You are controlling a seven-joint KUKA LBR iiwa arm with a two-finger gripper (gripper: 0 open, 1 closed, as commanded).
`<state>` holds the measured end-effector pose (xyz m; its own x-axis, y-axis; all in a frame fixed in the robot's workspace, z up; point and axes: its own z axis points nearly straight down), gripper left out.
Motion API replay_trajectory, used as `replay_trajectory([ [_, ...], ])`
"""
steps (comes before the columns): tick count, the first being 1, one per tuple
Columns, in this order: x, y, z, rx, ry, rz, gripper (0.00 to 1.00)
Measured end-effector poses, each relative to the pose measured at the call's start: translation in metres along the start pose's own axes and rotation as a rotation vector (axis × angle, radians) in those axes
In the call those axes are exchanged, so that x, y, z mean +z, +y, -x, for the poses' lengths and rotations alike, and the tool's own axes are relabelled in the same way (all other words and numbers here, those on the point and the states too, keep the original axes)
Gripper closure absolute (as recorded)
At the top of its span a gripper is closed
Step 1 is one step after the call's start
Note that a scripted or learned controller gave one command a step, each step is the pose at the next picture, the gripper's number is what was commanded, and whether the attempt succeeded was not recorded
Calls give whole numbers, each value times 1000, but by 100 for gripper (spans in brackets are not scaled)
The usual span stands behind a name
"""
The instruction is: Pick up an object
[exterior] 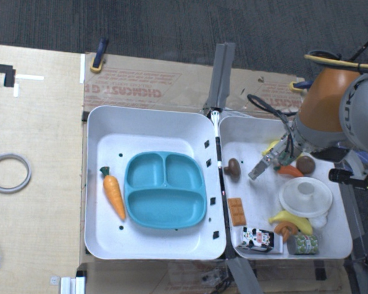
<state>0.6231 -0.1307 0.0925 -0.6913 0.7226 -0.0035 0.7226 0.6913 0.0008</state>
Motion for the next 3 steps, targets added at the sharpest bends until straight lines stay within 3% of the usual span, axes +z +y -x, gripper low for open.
replay_trajectory([
  [1,-78,-71,59,172,0,0,0],
  [2,0,-38,57,217,0,-1,0],
  [3,0,-47,20,367,2,-1,0],
])
